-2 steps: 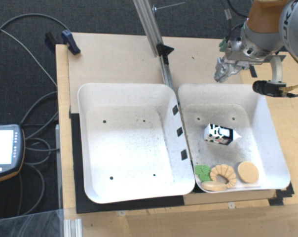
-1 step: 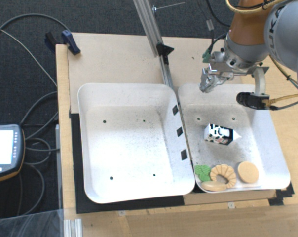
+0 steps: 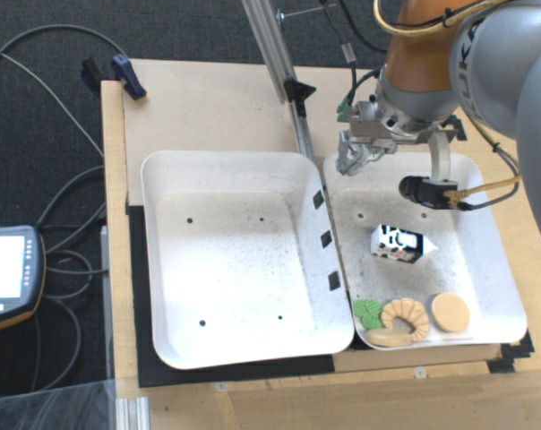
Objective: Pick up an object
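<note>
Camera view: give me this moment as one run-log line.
arm: over right bin far end | gripper: nothing seen held | right bin: black-and-white carton, green piece, croissant, round biscuit | pick: not yet done

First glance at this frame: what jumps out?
The big grey arm with its orange band fills the top right, its gripper hanging over the far end of the right bin. In that bin a black-and-white carton lies mid-floor, with a green piece, a croissant and a round tan biscuit lined up along the near edge.
</note>
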You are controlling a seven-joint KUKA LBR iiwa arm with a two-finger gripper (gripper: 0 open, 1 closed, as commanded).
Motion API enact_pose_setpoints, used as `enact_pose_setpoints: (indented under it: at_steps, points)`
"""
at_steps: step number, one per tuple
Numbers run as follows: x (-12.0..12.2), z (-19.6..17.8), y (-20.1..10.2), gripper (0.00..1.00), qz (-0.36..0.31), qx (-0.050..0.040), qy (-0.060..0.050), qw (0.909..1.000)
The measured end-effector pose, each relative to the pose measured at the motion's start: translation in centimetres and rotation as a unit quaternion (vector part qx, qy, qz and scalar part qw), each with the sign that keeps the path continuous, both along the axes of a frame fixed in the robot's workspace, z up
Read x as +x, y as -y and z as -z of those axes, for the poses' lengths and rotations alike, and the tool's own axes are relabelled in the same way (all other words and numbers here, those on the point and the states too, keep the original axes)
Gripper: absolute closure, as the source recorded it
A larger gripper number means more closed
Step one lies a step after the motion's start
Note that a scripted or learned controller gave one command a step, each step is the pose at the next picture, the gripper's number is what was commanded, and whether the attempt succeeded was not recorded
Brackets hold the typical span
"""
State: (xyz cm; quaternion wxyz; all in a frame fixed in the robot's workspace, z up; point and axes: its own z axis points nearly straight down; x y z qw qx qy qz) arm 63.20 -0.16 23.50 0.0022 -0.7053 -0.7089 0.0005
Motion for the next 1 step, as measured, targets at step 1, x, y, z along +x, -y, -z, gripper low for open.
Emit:
enact_pose_setpoints:
  at_steps: [1]
  points:
    - [-1.29, -0.48, -5.45, 1.0, -0.001, 0.0007, 0.0, 1.0]
